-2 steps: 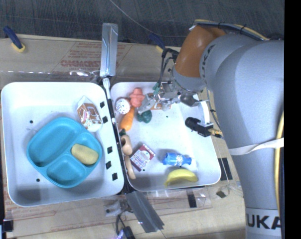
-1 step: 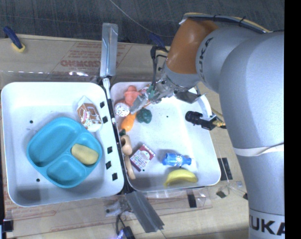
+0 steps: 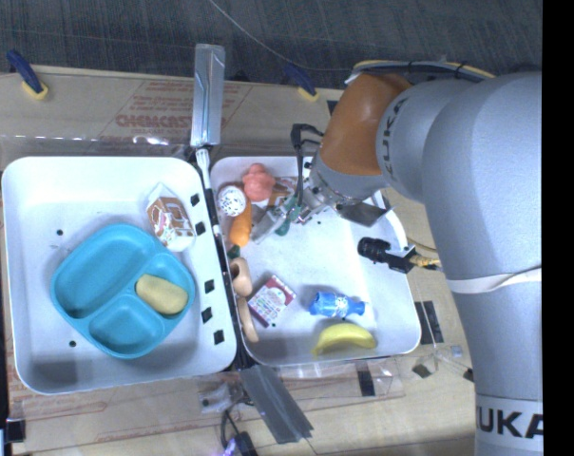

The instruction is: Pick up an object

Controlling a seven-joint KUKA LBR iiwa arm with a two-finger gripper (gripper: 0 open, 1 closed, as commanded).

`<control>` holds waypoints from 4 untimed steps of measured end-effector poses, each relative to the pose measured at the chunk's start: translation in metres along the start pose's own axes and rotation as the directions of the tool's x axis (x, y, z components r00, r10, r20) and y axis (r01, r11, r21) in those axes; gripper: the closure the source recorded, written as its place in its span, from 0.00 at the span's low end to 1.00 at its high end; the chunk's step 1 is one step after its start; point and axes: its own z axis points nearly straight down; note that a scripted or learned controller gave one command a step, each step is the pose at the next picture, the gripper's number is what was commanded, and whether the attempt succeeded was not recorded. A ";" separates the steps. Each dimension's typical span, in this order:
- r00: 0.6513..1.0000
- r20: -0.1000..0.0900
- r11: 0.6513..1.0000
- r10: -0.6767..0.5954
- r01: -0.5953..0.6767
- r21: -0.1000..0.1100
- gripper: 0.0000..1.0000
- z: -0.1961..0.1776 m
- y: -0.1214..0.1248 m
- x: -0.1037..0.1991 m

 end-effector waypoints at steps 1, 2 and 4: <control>1.000 -0.007 1.000 -0.006 0.006 0.005 1.00 -0.004 0.001 0.003; 1.000 0.000 1.000 -0.016 0.016 -0.007 1.00 -0.100 0.031 0.060; 0.928 0.000 0.928 -0.373 0.373 -0.003 1.00 -0.158 0.064 0.049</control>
